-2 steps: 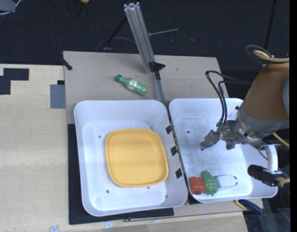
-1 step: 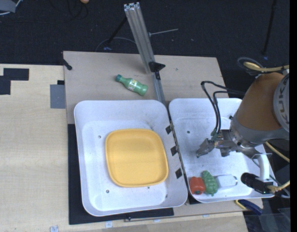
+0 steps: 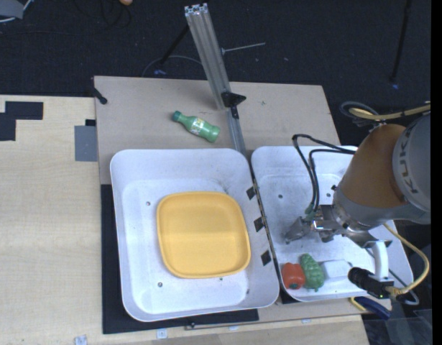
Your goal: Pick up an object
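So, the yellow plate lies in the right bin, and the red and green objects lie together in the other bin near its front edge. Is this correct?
Not quite. In the camera view the yellow plate lies in the left bin, not the right one. The red object and the green object lie together in the other bin, the right bin, near its front edge.

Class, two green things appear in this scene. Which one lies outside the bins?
The green bottle, lying on its side on the bench above the left bin. The other green object sits inside the right bin beside a red object.
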### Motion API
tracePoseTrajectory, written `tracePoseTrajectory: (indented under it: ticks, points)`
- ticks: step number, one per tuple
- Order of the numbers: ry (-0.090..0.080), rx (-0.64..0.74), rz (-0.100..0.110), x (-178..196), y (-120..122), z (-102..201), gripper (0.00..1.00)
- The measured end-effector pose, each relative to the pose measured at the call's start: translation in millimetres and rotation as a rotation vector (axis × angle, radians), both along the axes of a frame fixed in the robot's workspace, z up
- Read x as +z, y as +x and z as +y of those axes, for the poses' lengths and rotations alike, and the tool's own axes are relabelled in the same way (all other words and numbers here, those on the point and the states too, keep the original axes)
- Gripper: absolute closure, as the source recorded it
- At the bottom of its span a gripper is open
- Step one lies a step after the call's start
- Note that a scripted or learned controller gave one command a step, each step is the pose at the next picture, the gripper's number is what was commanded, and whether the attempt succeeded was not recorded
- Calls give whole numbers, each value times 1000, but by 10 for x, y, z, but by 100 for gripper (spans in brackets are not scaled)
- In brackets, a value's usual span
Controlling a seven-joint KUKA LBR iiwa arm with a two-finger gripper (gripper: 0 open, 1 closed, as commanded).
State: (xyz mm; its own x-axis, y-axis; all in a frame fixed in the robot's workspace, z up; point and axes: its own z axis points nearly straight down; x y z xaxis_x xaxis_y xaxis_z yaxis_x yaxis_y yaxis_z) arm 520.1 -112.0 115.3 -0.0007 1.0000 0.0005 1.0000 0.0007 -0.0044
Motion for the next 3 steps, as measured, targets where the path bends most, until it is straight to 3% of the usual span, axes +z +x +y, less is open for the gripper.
tracePoseTrajectory:
  ticks: [1,2,3]
  points:
    - [-1,0,-5,-234,4,2,0]
    - [-1,-3,-8,-121,11,-11,100]
    - [-1,0,-8,420,82,64,100]
